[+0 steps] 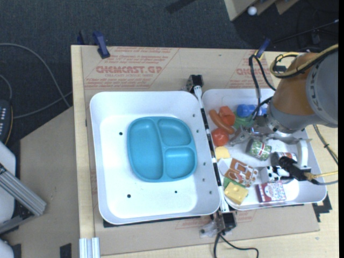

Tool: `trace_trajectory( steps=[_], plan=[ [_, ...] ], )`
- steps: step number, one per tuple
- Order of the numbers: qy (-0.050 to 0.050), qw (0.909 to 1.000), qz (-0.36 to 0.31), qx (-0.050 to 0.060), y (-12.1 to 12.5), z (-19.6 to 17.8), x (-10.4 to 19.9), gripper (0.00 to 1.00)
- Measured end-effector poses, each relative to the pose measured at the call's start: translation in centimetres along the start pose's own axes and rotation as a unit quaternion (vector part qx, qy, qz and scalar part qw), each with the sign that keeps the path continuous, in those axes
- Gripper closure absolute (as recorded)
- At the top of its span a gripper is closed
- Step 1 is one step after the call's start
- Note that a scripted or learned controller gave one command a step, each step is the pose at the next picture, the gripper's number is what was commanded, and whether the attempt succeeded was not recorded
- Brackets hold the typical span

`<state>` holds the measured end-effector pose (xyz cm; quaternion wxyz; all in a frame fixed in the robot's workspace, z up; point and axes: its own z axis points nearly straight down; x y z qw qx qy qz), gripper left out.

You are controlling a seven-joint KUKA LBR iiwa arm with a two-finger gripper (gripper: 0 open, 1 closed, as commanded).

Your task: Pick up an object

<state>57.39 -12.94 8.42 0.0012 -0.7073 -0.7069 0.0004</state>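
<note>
Cardboard-topped bench (134, 63), red print reading "CHEMCAST GP"; two white bins on it.

Gripper (257, 135) low in right bin (317, 195) among small objects, just above green-labelled can (259, 149); finger state cannot be told. Nearby: orange carrot-shaped toy (221, 117), yellow block (235, 192). Left bin (107, 144) holds glossy blue three-compartment plate (161, 148).

Cardboard-topped bench (145, 63) — two white bins on it: left bin (107, 198), right bin (309, 195) touching

Even overhead light, soft shadows, slightly blurry
</note>
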Motion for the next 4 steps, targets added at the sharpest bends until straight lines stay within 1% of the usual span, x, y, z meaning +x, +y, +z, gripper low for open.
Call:
trace_trajectory(
  steps=[1, 2, 3, 4],
  plan=[
    [-0.001, 1.0000, 0.000, 0.000, 7.1, 0.0, -6.1, 0.00],
    [0.000, 1.0000, -0.001, -0.001, -0.3, 0.0, -1.3, 0.00],
    [0.002, 0.9998, 0.004, 0.017, 8.5, 0.5, -0.3, 0.00],
    [0.000, 0.9998, 0.003, 0.017, 8.5, -0.5, -0.4, 1.00]
  ],
)
